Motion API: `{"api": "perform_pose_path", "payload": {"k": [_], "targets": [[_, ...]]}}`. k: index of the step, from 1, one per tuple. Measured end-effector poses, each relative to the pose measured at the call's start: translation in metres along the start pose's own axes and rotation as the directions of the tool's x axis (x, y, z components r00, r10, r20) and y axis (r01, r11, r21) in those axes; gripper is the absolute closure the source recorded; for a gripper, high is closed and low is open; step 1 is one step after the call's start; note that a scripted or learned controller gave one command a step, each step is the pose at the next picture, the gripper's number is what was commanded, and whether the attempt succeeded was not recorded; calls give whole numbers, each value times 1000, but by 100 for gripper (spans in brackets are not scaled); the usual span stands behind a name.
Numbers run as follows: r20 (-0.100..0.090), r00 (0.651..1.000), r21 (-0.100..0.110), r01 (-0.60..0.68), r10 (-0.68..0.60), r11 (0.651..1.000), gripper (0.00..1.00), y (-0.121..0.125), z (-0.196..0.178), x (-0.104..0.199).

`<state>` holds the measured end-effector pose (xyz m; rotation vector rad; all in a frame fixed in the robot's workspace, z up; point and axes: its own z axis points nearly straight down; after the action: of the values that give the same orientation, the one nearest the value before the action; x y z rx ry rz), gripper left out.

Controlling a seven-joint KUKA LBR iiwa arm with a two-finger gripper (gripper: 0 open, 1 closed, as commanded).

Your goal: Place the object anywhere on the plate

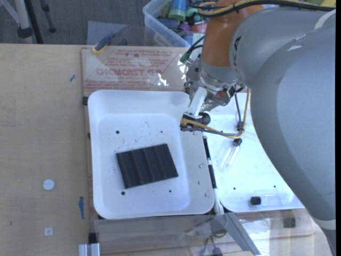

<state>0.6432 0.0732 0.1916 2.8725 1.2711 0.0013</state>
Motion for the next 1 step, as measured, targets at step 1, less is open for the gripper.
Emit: {"api": "perform_pose_path", "payload": {"k": [1], "targets": [[-1, 975, -1, 224, -224, 975, 100, -24, -46, 44]]}}
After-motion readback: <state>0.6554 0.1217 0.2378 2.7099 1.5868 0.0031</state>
